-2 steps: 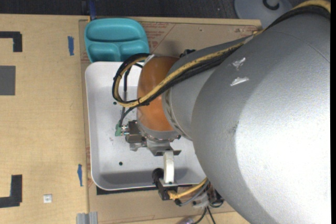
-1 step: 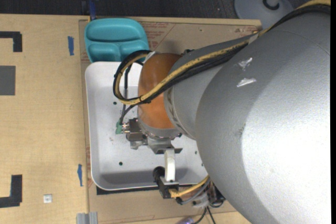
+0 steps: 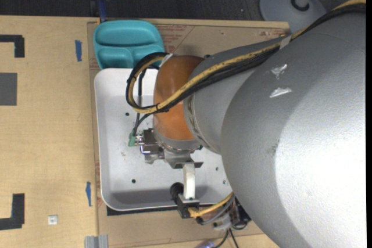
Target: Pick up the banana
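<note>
My grey arm comes in from the right and covers most of the view. Its orange band point(image 3: 173, 103) hangs over the white bin point(image 3: 113, 125). Below the band, the gripper point(image 3: 165, 152) points down into the bin near its middle, seen from behind the wrist. A white bracket point(image 3: 189, 183) and black cables run along the wrist. The arm hides whatever lies under the gripper and in the bin's right part.
A teal plastic tray point(image 3: 128, 40) sits at the bin's far edge, partly over its rim. The bare bin floor shows at left and front. The cardboard bench top point(image 3: 46, 125) with black and blue tape marks lies to the left. A grey stand base point(image 3: 285, 3) is beyond the bench.
</note>
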Robot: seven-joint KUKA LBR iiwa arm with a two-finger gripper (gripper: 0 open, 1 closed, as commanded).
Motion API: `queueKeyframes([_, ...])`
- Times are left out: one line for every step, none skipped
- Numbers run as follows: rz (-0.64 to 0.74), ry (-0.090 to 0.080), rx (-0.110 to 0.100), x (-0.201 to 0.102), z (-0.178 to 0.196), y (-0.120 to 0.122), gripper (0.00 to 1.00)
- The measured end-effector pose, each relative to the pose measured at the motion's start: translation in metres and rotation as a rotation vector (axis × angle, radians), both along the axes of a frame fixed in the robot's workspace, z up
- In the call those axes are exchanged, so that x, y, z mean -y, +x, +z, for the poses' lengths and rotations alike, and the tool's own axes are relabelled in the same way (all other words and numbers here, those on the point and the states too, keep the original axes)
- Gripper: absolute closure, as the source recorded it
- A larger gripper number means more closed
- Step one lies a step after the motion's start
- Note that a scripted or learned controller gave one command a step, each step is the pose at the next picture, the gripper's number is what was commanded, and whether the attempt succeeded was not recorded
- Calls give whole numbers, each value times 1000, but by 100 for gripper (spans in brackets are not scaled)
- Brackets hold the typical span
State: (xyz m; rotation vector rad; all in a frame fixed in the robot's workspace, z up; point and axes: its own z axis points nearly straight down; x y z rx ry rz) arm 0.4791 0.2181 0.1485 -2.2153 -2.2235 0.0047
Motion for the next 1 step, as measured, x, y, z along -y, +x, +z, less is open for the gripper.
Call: queueKeyframes([203, 3, 3, -7, -62, 0, 100])
